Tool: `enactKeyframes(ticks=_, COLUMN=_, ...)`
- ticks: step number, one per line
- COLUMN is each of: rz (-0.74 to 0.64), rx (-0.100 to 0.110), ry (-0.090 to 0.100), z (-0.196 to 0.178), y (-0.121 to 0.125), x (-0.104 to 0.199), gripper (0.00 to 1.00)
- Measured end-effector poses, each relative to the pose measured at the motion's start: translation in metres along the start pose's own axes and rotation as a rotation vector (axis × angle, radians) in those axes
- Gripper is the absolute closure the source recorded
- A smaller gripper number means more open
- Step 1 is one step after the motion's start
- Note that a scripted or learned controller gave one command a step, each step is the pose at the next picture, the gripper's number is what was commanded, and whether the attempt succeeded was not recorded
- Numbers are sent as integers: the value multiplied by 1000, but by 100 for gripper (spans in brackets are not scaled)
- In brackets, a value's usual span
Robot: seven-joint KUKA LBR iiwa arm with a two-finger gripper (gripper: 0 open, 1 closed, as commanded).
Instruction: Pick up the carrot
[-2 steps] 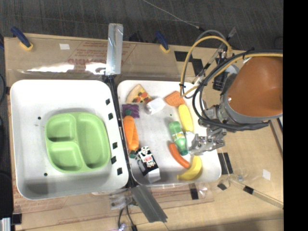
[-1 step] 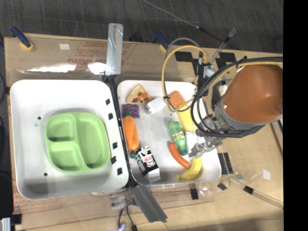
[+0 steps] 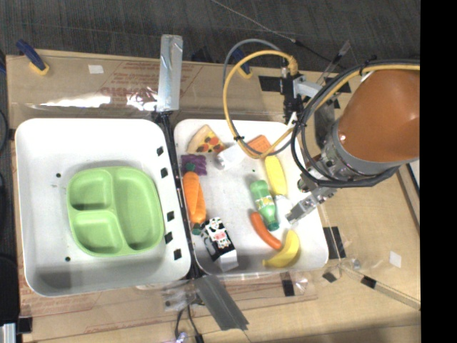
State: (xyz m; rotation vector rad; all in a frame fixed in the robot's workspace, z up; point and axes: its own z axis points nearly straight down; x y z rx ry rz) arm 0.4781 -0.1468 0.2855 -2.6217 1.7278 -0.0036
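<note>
The carrot (image 3: 193, 200) is a long orange piece lying lengthwise by the left wall of the right bin (image 3: 239, 184), just below a purple toy (image 3: 193, 164). My gripper (image 3: 305, 206) hangs under the grey and orange arm over the bin's right side, near a yellow piece (image 3: 275, 174) and a green bottle (image 3: 263, 197). It is well to the right of the carrot and apart from it. The wrist hides much of the gripper.
The right bin also holds a pizza slice (image 3: 207, 141), an orange cracker (image 3: 258, 144), a black-and-white carton (image 3: 218, 240), an orange-red piece (image 3: 265, 231) and a banana (image 3: 285, 251). In the left bin (image 3: 43, 156) lies a green divided plate (image 3: 114, 210). Yellow and grey cables (image 3: 235, 84) loop behind.
</note>
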Motion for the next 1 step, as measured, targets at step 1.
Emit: enactKeyframes(ticks=1, rz=-263, rx=-5, ry=-4, z=23, y=-15, x=-38, gripper=100)
